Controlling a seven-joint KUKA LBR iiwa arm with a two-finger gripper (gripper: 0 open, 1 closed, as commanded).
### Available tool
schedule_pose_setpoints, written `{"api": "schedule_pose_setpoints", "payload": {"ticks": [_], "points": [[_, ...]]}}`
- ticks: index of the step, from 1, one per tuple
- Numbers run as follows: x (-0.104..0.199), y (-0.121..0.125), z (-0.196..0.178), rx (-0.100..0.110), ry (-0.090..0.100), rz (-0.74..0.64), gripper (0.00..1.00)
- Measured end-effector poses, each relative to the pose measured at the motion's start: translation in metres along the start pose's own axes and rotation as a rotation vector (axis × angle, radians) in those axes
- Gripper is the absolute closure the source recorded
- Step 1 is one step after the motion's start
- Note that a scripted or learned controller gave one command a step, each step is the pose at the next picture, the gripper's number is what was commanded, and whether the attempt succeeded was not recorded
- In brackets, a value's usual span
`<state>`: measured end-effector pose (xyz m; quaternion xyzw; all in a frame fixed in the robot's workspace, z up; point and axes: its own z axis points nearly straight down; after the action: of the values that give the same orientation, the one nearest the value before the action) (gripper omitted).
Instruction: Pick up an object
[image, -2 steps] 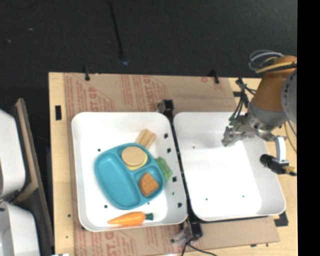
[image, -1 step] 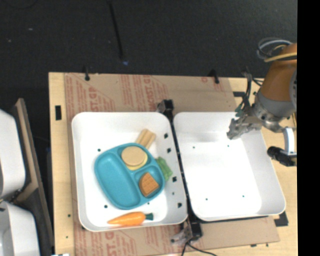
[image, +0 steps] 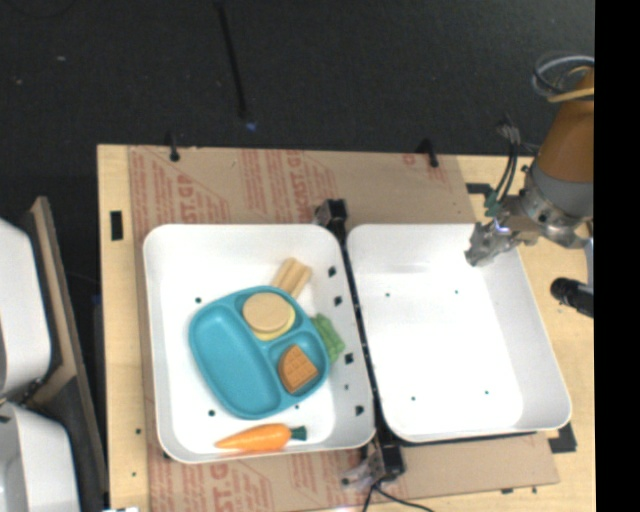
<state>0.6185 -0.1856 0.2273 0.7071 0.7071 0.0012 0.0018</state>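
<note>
A plywood bench (image: 250, 170) carries two white bins. Far left of the gripper (image: 487, 243), the left bin (image: 165, 300) holds a blue divided tray (image: 230, 360), round cookie (image: 270, 313), toast (image: 298, 369) and carrot (image: 262, 437). Whether the gripper is gaping or closed cannot be told.

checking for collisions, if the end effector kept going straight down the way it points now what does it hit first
Probably the right bin, near its back right corner: the end effector hangs over that rim. Depth is unclear from above.

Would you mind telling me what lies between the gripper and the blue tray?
In the camera view, bare white floor of the right bin, then the two bins' adjoining rims, separate the gripper from the blue tray in the left bin.
</note>
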Motion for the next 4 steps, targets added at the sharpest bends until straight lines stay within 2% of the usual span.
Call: {"api": "schedule_pose_setpoints", "payload": {"ticks": [2, 3, 4], "points": [[0.101, 0.028, -0.022, 0.003, 0.002, -0.004, 1.0], [0.144, 0.044, -0.021, 0.003, 0.002, -0.003, 1.0], [0.201, 0.049, -0.027, 0.003, 0.002, -0.004, 1.0]]}}
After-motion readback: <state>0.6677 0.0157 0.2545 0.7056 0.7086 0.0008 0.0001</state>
